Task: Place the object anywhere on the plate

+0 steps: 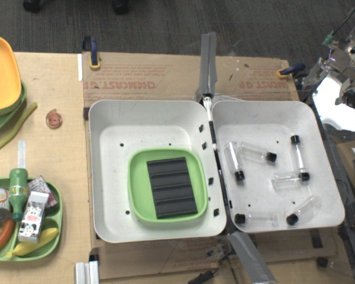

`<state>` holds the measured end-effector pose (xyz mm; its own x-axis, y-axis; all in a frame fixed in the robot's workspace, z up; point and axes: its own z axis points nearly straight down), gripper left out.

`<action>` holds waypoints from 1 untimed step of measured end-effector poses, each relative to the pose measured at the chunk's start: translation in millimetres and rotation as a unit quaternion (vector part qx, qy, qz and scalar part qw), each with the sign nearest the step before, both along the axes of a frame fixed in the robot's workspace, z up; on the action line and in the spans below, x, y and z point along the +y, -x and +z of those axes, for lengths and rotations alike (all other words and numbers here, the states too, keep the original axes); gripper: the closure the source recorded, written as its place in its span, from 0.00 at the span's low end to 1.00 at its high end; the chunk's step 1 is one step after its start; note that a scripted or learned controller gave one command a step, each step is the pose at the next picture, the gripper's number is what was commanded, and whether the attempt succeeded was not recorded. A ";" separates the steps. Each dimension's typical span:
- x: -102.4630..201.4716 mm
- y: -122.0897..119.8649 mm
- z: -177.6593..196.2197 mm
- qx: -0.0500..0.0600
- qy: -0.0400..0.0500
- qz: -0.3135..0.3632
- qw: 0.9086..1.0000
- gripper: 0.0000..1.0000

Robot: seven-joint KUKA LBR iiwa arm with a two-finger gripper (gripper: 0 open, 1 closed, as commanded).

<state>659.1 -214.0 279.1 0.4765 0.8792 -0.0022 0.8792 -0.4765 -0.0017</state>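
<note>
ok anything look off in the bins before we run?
Mostly tidy. The green plate in the left bin already carries a dark ribbed block, lying flat and centred. In the right bin, the clear vials with black caps lie scattered at mixed angles. No spills or damage visible.

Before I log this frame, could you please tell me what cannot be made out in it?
- Tool: cut off by the camera view's right edge; finger state unreadable.
- Clear tubes in the right bin: transparent against white, so outlines and exact count are uncertain.
- Yellow plate: cut off at the left edge.
</note>
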 end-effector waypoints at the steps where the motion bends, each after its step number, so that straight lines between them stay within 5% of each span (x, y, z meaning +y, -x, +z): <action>1: 0.4 0.1 -0.4 0.000 0.000 -0.010 1.000 0.00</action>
<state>659.0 -213.7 278.7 0.4934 0.8698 -0.0015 0.8698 -0.4934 -0.0013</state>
